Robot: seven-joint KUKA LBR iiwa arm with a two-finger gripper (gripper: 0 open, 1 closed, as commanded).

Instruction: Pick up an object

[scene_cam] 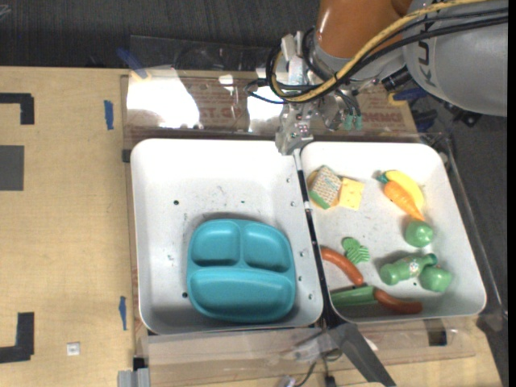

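The gripper (294, 135) is hanging over the far rim between the bins, jaws too blurred to call. Toy food's sitting untouched in the right bin (463, 216), banana (403, 187) nearest.

There are two white bins: the left bin (153, 184) at nine o'clock and the right bin (431, 164) at three o'clock. The left bin has one teal divided tray (240, 269). The right bin has about ten toy foods: one waffle piece (325, 186), one cheese square (351, 193), one banana (405, 186), one carrot (397, 197), two sausages (343, 266) and several green pieces (418, 233).
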